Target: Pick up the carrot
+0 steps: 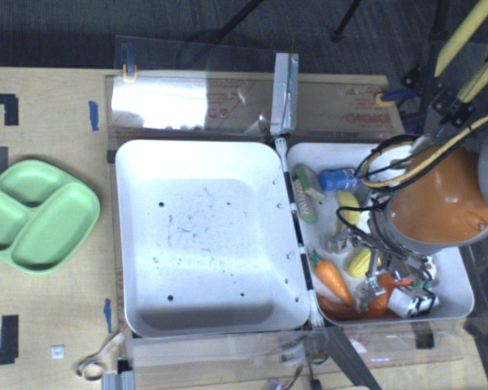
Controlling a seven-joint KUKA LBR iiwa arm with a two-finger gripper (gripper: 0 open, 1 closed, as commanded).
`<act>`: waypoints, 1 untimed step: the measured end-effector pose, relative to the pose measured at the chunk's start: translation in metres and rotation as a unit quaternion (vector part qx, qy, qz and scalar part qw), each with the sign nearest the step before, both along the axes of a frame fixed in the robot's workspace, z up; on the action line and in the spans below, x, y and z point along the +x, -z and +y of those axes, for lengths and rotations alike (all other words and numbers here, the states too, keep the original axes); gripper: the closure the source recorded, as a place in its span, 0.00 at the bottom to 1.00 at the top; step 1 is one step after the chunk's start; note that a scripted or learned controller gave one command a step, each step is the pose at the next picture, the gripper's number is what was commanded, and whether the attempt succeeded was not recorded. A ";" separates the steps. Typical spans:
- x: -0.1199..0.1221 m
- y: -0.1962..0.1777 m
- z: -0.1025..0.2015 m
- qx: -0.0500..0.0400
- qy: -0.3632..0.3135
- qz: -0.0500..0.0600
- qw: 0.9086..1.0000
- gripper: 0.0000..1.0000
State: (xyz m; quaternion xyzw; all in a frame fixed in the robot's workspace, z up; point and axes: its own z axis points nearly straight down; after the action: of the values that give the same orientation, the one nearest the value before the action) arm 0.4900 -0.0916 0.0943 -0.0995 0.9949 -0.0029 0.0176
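camera view, looking down at a slant on a wooden table with two shallow white bins side by side. the left bin has a bare, scuffed floor. the right bin holds a crowd of small things. the carrot lies in its near left part, close to the wall shared with the left bin, orange, with its green top pointing up and left and its thin end pointing down and right. just right of it sits a small yellow piece, and below it a darker orange-red thing lies against the near wall. a blue object and a green one lie further back. the grey arm with its orange band hangs over the right part of this bin, and the end effector is low among the clutter, just right of the carrot's thin end; whether it is apart or together cannot be told. a green divided plate rests on the table, well apart to the left.

to do this step well, the end effector probably needs to shift left onto the carrot's thick middle, straddle it across its width, and avoid catching the yellow piece or the bin wall
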 end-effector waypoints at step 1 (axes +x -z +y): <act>-0.003 -0.009 -0.001 0.000 0.002 0.006 1.000 1.00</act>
State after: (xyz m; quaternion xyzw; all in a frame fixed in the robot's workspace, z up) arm 0.4868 -0.0927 0.1029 -0.0978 0.9951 -0.0023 0.0115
